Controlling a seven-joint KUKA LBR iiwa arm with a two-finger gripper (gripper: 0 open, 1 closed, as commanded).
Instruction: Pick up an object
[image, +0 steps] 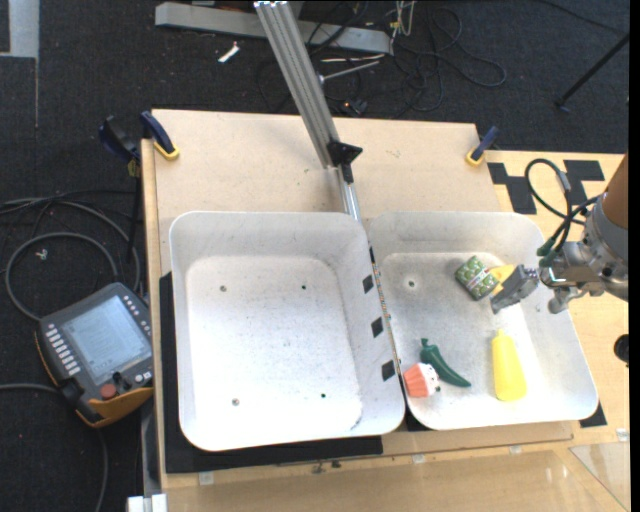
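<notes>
In the right bin (560, 400) lie a green knobbly object (476, 276) with a small yellow piece (503, 272) beside it, a yellow bottle-shaped toy (508, 367), and a green stem-like toy (441, 365) with a red and white end (421, 380). My gripper (535, 295) reaches in from the right and hangs over the bin's right part. It is just right of the green knobbly object and above the yellow toy. Its two fingers stand apart, open, with nothing between them.
The left bin (190, 300) sits beside the right one, and their walls meet at the middle. A metal pole (305, 85) slants down to the bins' back edge. A teach pendant (95, 345) lies off the bench at left. Clamps sit at the bench's back corners.
</notes>
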